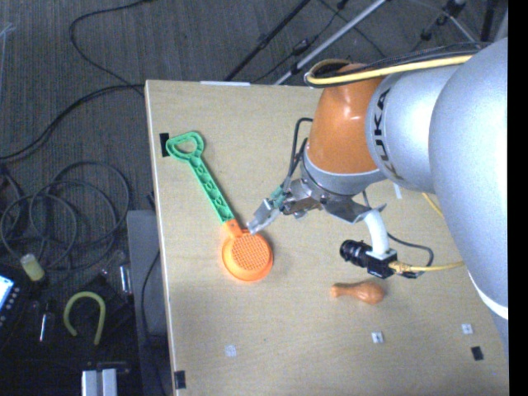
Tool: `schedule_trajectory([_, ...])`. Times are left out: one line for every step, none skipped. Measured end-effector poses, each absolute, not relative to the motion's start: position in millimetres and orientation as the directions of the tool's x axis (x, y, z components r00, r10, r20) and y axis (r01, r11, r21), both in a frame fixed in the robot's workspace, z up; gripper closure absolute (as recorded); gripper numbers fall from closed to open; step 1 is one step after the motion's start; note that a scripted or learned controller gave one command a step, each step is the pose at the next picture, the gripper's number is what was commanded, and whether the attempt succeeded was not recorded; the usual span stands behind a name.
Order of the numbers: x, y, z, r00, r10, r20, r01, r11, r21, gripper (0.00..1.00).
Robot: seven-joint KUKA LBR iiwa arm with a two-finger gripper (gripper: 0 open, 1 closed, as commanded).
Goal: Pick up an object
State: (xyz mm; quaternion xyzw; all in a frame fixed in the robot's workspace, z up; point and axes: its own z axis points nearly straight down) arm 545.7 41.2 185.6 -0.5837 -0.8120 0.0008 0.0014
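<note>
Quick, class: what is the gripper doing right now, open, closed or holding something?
Gripper: at the neck of the green-handled orange strainer; open, shut or gripping cannot be told.

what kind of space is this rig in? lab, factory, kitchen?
Most likely a robotics lab. The KUKA arm works over a plain wooden bench holding toy-like objects such as an orange strainer with a green handle, and loose cables and stand legs lie on grey carpet.

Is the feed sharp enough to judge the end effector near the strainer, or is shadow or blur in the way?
Camera view: even light, no glare on the bench; the green-handled orange strainer is fairly crisp, with a soft shadow beneath; the end effector is small, dim and slightly blurred; the arm close to the lens looks soft.
</note>
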Motion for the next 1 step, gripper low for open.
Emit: schedule_trajectory([586.8, 109.4, 117.7, -0.250, 0.968, 0.000, 0.968, 0.250, -0.005, 0.00])
